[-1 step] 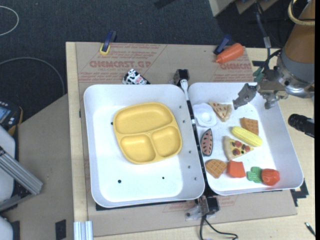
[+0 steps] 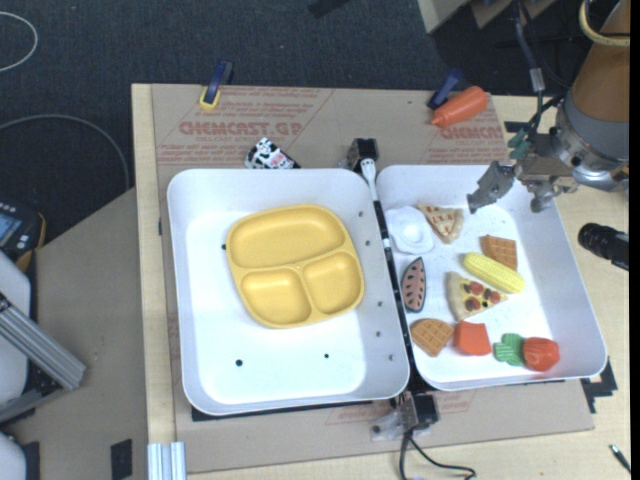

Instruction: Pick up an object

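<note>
In the left bin (image 2: 190, 268) sits a yellow divided plate (image 2: 293, 264), three compartments, nothing on it. The right bin (image 2: 575, 278) holds the toy food: a white egg (image 2: 409, 230), a dark watermelon slice (image 2: 413, 283), a pizza wedge (image 2: 443, 221), a pizza slice (image 2: 472, 295), a corn cob (image 2: 492, 272), a red block (image 2: 473, 339) and a tomato (image 2: 540, 353) at the near side. Above the bin's far right corner hangs the gripper (image 2: 510, 194), its two fingers spread apart with nothing between them.
</note>
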Tool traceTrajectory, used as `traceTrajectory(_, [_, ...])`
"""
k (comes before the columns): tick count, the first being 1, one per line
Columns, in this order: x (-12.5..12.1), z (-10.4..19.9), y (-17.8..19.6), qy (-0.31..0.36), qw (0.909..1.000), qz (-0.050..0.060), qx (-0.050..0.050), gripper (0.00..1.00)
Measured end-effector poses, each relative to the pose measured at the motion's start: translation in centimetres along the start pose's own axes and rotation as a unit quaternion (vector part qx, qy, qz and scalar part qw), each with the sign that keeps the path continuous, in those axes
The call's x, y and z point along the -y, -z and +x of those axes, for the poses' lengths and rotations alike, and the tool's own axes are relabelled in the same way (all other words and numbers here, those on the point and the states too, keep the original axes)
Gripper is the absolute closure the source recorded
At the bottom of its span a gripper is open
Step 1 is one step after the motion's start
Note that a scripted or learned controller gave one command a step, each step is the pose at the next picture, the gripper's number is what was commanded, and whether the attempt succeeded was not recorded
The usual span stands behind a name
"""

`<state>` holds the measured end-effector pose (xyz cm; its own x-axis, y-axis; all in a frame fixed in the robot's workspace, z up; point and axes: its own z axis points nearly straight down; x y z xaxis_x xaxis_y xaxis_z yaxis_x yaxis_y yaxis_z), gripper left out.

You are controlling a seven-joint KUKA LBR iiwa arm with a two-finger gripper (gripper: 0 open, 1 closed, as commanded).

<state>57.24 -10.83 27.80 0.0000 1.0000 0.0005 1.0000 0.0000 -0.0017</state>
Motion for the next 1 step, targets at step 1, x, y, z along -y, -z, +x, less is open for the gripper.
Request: traceTrajectory(1, [-0.08, 1.08, -5.26, 0.0, 1.0, 0.003, -0.001, 0.0])
